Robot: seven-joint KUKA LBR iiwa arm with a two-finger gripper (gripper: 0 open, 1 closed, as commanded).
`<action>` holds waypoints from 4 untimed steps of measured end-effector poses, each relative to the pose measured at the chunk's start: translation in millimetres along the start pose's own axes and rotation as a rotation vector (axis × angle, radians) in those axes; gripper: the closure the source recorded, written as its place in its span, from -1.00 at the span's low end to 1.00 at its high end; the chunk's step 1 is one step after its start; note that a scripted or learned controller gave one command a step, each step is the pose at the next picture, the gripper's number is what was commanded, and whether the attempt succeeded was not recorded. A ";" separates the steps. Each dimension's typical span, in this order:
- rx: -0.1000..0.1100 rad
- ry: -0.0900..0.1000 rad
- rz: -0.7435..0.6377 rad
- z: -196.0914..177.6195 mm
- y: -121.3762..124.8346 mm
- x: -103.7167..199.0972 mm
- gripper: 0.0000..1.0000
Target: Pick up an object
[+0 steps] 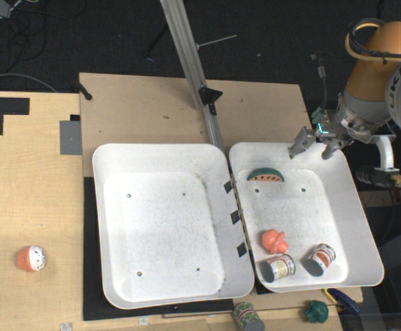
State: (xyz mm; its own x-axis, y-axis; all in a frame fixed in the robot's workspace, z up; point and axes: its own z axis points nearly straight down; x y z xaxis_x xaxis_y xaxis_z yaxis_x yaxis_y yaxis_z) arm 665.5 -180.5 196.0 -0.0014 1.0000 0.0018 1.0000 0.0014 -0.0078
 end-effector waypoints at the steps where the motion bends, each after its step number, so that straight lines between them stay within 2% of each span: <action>1: -0.004 -0.001 -0.003 -3.3 1.1 0.4 -1.00; 2: 0.000 0.000 -0.004 61.2 -0.5 3.8 -1.00; 3: -0.012 -0.004 -0.004 103.2 1.6 4.4 -1.00; 4: -0.007 -0.003 -0.006 94.0 0.5 5.1 1.00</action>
State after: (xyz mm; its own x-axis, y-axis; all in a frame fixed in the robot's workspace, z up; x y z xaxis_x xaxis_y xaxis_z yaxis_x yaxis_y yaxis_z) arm 665.2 -175.3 102.0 -0.0070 1.0000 -0.0011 1.0000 0.0070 -0.0005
